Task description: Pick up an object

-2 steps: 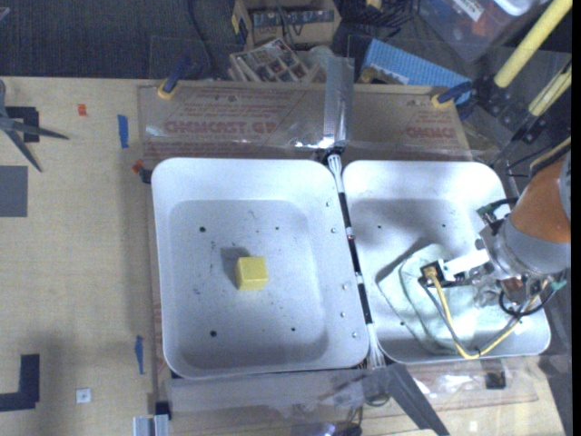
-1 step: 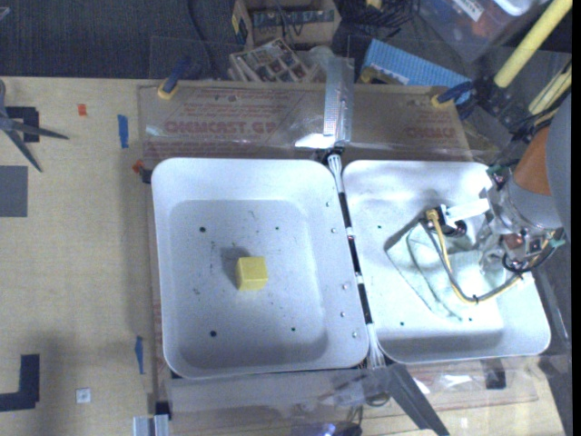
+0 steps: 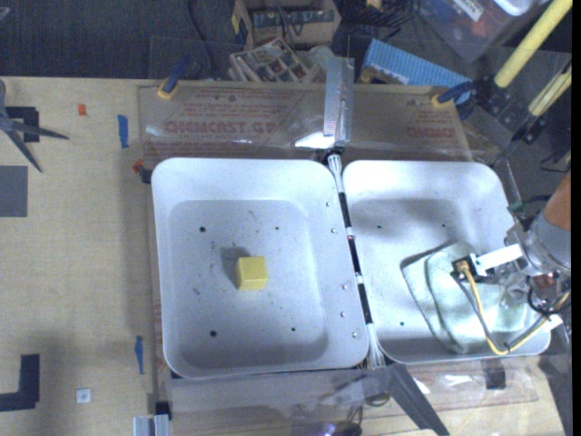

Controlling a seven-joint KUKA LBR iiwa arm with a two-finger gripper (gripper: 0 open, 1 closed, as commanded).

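Yellow block [image 3: 251, 272] lies near the middle of the left white bin [image 3: 172, 243] on the desk. The hand [image 3: 534, 287] is well apart from it, low over the near right corner of the right bin [image 3: 408, 189]. I cannot tell if the hand is spread or closed.

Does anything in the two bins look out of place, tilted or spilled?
Nothing is spilled or damaged. The yellow cube lies flat in the middle of the left bin. The gripper, though, is at the right bin, apart from the cube.
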